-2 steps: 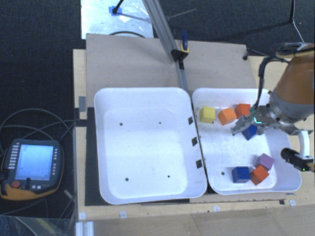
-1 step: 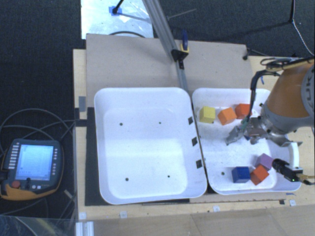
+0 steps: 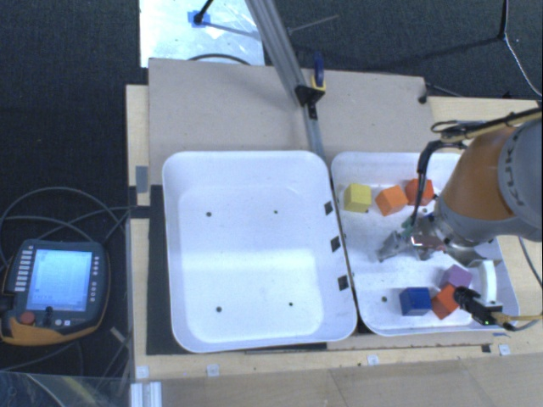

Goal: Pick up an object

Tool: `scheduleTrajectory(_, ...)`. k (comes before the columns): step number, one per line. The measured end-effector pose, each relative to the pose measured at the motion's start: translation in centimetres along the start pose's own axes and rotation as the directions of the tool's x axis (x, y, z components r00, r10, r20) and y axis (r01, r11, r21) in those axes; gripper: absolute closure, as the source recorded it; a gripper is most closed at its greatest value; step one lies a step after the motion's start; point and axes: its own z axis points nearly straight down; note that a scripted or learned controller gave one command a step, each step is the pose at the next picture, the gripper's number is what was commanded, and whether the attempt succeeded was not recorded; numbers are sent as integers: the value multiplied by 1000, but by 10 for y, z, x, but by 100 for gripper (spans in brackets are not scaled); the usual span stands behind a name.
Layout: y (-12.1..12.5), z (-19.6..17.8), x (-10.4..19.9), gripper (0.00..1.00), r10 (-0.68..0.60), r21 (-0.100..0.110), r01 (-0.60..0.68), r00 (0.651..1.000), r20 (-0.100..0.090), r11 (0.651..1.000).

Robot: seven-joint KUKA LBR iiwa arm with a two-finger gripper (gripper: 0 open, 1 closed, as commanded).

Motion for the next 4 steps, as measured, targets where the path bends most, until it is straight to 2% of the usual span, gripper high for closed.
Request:
scheduleTrajectory(1, 2, -14, 0, 100, -3, -7, 3, 1000, 1, 1000)
scheduleTrajectory(3, 4, -132, -2, 100, -3, -12, 3, 1000, 3, 1000)
scheduleTrajectory(4, 5, -159, -2, 100, -4, -9, 4, 1000, 2, 1000)
